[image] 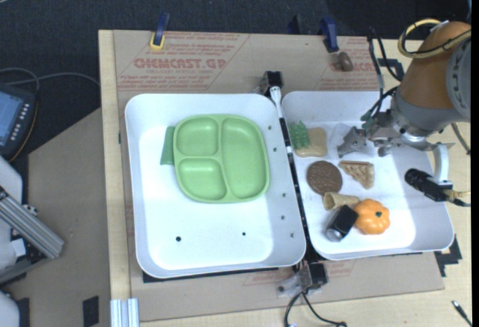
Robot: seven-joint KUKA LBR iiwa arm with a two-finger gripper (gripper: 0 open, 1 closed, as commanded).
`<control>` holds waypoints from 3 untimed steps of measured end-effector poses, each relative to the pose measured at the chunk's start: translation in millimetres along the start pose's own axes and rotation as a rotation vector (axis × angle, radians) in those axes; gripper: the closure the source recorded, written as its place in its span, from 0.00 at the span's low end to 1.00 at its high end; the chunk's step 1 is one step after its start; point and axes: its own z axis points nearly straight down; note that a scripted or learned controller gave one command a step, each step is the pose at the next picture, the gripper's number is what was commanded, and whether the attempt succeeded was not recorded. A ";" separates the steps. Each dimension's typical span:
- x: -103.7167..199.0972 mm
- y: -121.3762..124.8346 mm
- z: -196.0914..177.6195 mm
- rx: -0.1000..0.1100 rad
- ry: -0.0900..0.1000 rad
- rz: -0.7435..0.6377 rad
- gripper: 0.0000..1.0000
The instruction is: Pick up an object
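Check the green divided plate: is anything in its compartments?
Empty. All three compartments of the green plate show bare green; it sits in the left bin.

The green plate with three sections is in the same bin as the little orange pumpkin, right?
Not quite. The camera view shows the green plate in the left bin, while the orange pumpkin sits in the right bin. The plate does have three sections.

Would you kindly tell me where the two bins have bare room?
Left bin: bare floor below the green divided plate, down to the front wall. Right bin: crowded centre around the cookie and orange pumpkin; bare near its right wall.
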 end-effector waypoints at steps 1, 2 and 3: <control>0.9 -0.2 22.4 -0.001 0.000 0.000 0.00; 0.5 0.6 10.1 -0.005 -0.001 0.001 1.00; -0.4 7.3 -34.7 -0.011 -0.004 0.000 1.00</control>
